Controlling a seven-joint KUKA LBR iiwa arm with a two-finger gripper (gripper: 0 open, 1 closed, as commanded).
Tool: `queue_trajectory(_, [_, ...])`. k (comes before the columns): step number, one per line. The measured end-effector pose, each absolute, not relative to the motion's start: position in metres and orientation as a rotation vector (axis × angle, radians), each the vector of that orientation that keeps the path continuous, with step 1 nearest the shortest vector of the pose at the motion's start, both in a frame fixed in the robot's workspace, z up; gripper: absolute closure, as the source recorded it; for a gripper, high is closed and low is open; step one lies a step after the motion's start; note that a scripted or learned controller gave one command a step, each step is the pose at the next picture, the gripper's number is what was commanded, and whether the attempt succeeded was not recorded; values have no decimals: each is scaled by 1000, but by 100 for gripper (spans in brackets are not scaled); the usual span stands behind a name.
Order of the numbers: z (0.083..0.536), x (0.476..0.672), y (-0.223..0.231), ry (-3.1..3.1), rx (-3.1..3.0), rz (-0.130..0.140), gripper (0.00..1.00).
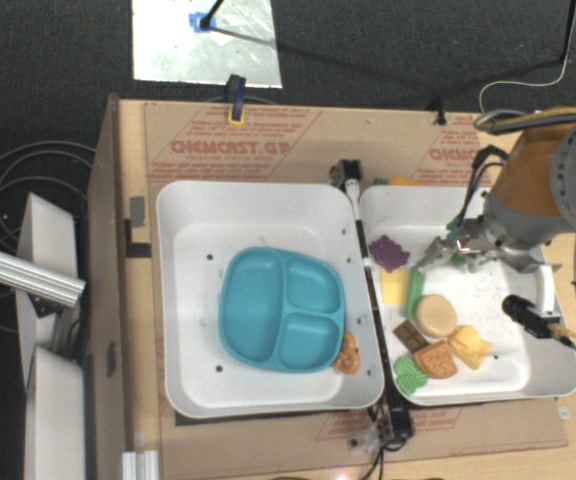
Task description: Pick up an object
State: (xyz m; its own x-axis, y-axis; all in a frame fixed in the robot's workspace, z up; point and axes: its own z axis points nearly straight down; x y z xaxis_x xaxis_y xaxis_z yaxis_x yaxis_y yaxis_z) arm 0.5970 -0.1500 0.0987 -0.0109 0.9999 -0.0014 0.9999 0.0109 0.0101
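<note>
Bench (268, 133) with two white bins; the left bin (193, 218) holds a blue divided plate (280, 310), the right bin (548, 368) a pile of small toy foods. The gripper (446, 250) hovers over that pile's upper edge, near a purple piece (389, 253); whether its fingers are released or clenched cannot be told. A good pick probably means descending squarely on one isolated item, such as the round tan piece (435, 316), clear of the bin wall.

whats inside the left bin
A blue divided plate lies in the left bin, with a small orange pretzel-like piece at its lower right edge. Whatever is beneath the plate is covered.
</note>
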Motion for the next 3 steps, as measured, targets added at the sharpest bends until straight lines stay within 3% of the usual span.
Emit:
queue_trajectory(1, [87,664,-151,2235,2233,-28,0])
queue_trajectory(2, [190,637,-178,2216,2217,5,0])
queue_trajectory(3, [123,660,-195,2222,2213,2,0])
